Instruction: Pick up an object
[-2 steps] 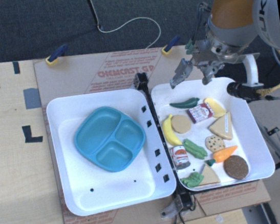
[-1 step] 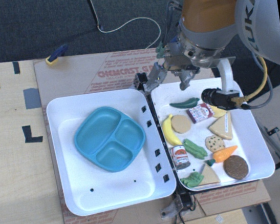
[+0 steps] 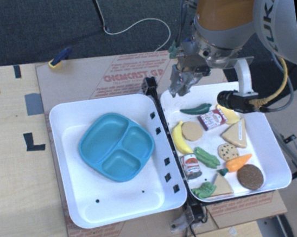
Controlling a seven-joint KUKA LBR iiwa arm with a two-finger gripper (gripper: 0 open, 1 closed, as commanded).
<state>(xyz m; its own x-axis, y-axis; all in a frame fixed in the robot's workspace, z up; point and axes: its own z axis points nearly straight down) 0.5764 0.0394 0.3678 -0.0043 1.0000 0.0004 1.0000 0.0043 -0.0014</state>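
The right bin [image 3: 267,142] holds toy food: a green chili [image 3: 195,109], a banana [image 3: 180,138], a round cracker [image 3: 192,131], a small red-labelled packet [image 3: 212,119], a cheese wedge [image 3: 235,135], a cookie [image 3: 227,151], a carrot [image 3: 237,163], a can [image 3: 191,165], a green pickle [image 3: 206,157], a brown patty [image 3: 250,176] and a sandwich slice with lettuce [image 3: 215,188]. My gripper [image 3: 179,87] hangs above the far left corner of this bin, just beyond the chili. Nothing shows between its fingers.
The left bin [image 3: 68,154] carries a blue divided plate [image 3: 116,146]. A black divider with clips [image 3: 165,140] runs between the bins. A black camera unit and yellow cable [image 3: 239,101] hang off the arm over the right bin's far edge.
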